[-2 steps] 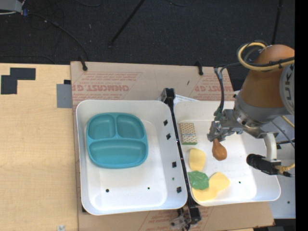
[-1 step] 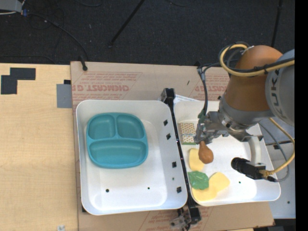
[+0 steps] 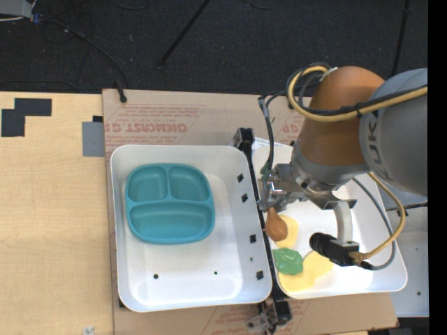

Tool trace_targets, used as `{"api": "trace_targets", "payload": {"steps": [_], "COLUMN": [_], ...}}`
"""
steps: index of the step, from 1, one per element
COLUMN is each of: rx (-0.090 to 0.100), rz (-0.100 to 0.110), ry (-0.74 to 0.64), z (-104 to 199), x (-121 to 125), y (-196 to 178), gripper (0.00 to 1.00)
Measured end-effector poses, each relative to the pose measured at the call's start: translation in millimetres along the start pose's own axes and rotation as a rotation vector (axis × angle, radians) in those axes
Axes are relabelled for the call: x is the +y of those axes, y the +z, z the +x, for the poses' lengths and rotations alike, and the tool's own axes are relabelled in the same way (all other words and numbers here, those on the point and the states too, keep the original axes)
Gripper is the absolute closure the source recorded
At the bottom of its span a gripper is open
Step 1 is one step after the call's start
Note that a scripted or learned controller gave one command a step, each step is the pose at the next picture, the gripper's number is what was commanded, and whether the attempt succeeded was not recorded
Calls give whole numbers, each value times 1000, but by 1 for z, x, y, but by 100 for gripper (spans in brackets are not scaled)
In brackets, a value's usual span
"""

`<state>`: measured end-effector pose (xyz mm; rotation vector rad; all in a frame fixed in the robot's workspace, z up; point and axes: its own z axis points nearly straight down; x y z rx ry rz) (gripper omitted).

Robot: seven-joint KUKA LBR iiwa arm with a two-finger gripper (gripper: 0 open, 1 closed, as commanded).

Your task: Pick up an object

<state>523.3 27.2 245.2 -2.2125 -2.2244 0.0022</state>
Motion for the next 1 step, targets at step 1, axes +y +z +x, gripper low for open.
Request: {"api": "trace_targets", "payload": {"steps": [1], "rx": [0], "rz": [2], "ry": [0], "z": [52], "x": [-18], "y": [-1], "gripper": [100]}}
